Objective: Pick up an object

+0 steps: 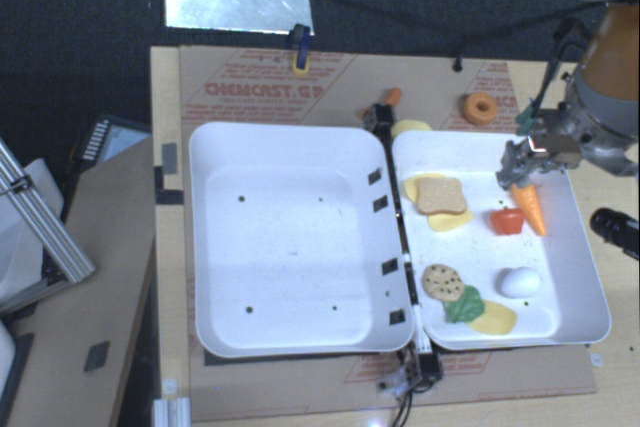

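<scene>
Gripper [520, 177] sits at carrot's [529, 206] top end in right bin [580, 245], touching; finger state cannot be told.

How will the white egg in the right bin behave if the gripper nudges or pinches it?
The white egg looks smooth and rounded, so a nudge would likely roll it across the right bin floor. It lies free, apart from the red piece, so nothing would stop it early. A two-finger pinch may squirt it out unless centred.
</scene>
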You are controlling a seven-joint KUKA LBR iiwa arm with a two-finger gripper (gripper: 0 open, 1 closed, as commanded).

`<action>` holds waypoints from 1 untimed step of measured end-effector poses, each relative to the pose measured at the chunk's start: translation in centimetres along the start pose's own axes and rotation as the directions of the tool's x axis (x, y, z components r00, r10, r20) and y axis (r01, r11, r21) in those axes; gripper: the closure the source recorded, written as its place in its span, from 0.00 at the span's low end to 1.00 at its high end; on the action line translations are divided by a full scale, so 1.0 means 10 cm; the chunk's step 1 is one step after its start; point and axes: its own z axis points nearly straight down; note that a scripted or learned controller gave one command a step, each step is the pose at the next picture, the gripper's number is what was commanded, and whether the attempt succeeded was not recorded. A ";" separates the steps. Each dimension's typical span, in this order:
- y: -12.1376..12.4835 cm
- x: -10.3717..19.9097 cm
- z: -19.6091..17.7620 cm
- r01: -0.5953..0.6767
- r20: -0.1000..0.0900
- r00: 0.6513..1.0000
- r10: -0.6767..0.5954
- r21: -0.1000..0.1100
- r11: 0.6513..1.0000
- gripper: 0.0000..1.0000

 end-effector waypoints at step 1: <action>-0.22 -0.11 -1.34 -0.002 0.005 1.000 0.002 -0.026 1.000 1.00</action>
